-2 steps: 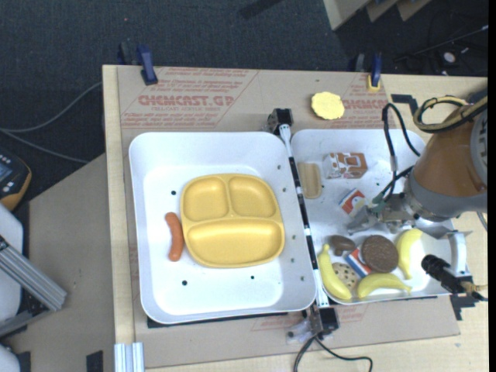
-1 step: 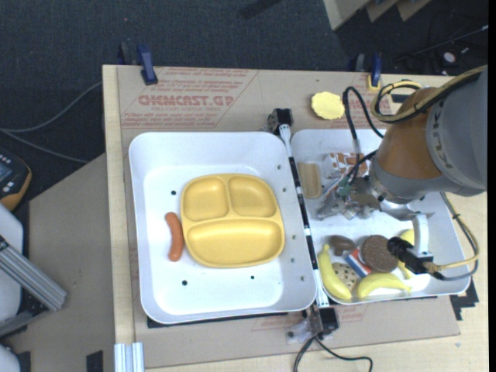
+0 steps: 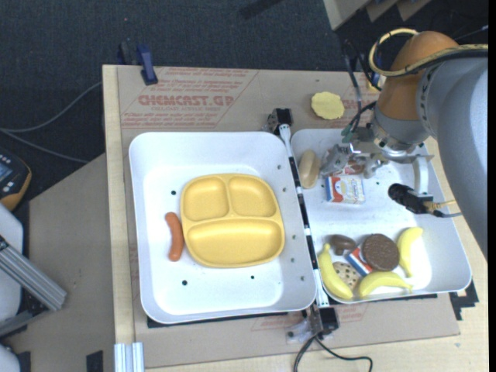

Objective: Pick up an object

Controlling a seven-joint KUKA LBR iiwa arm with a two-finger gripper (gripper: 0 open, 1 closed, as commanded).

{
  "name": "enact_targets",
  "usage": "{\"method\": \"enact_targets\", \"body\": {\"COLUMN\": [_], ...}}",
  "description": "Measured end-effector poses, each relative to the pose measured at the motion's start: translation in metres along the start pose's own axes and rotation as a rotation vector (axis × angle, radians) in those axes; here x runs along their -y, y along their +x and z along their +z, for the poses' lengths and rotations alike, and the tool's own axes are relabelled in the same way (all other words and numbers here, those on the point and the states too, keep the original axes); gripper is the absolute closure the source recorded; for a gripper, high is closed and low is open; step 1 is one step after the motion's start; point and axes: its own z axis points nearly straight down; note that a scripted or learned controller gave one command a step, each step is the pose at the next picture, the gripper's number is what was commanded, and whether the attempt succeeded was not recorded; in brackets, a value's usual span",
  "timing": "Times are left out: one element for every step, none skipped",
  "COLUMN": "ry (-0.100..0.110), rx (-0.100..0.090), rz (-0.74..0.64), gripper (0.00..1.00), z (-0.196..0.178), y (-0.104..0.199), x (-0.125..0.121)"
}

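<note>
Camera view looks down at a slant on the bench [image 3: 194, 99], where two white bins sit side by side; the left bin [image 3: 155, 285] carries a yellow divided plate [image 3: 231, 219] with a toy sausage [image 3: 175, 235] lying just beside its left edge; the right bin [image 3: 457, 266] has the arm [image 3: 434, 76] reaching in from the right, its grey bulk and orange band covering the bin's upper right corner; the gripper [image 3: 346, 158] hangs low over the bin's upper part, just above a small white carton with red and blue print [image 3: 345, 189], whose top edge is partly covered by the metal parts; whether the fingers are apart or together cannot be told, nor whether they touch the carton; a tan bread roll [image 3: 308, 167] leans at the bin's left wall; at the near end lie a chocolate cookie [image 3: 380, 251], a banana [image 3: 335, 277], a second banana [image 3: 384, 283] and a third yellow piece [image 3: 410, 248], packed close, with a smaller brown thing and a striped item between them too crowded to name; a pale yellow disc [image 3: 328, 105] rests on the bench beyond the bins
</note>
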Motion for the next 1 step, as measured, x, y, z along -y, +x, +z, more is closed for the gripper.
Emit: {"method": "enact_targets", "body": {"ry": [0.007], "rx": [-0.001], "rz": [0.003], "gripper": [1.00], "z": [-0.0092], "y": [0.0001], "x": [0.0047]}}
